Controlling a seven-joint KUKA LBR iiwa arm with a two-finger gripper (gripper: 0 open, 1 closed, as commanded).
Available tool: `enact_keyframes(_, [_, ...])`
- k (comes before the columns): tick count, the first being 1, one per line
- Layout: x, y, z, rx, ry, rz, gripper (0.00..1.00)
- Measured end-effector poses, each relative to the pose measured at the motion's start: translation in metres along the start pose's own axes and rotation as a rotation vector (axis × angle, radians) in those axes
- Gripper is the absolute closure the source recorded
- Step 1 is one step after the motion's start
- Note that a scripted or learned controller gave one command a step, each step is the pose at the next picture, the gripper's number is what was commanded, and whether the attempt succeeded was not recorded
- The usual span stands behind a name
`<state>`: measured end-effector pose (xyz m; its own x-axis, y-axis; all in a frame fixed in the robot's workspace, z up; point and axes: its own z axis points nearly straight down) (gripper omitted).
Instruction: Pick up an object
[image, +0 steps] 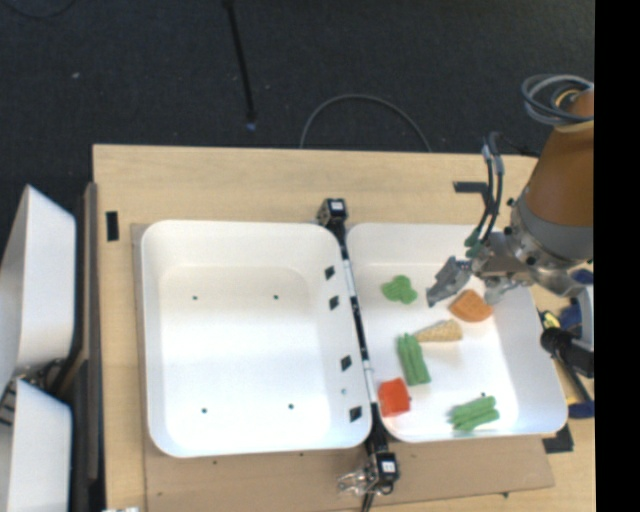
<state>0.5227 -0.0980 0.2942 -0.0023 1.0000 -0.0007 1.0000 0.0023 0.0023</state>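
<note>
Nothing has been lifted yet: the hand (462, 281) hangs low over the right bin (520, 400) at about its two o'clock, just beside the orange piece (474, 307), and I cannot tell whether it is released or clenched. That bin also holds a green lump (400, 290), a tan wedge (440, 332), a green stick (412, 359), a red block (394, 397) and a green bundle (473, 413) at five o'clock. The left bin (160, 330) on the counter (200, 180) carries no objects.

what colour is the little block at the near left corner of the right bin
Red, perhaps orange-red: the block shows clearly in the camera view, beside the divider between the bins.
</note>
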Motion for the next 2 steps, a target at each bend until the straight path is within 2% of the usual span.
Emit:
enact_keyframes(1, [-0.010, -0.030, 0.163, 0.018, 0.003, 0.004, 0.00])
enact_keyframes(2, [-0.002, -0.023, 0.196, 0.005, 0.000, 0.007, 0.00])
